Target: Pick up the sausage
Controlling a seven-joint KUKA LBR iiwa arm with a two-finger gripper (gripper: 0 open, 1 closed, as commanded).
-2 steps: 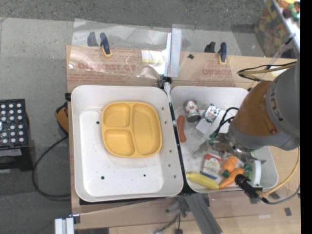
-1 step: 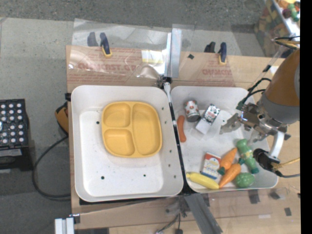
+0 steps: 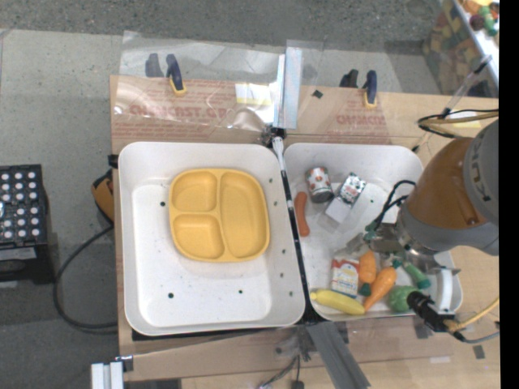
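Observation:
The sausage (image 3: 302, 214) is a thin reddish-orange stick lying lengthwise along the left wall of the right bin (image 3: 403, 159). My gripper (image 3: 375, 238) hangs low over the middle right of that bin, about a hand's width to the right of the sausage and slightly nearer the front. It sits just above the carrots (image 3: 369, 266). The arm's grey and orange wrist (image 3: 448, 193) covers the bin's right side.
The right bin also holds a small can (image 3: 319, 183), a white cube-like pack (image 3: 351, 189), a little carton (image 3: 345, 275), a second carrot (image 3: 381, 285), a banana (image 3: 339, 301) and a green vegetable (image 3: 401, 298). A yellow divided plate (image 3: 220, 215) lies in the left bin (image 3: 146, 298).

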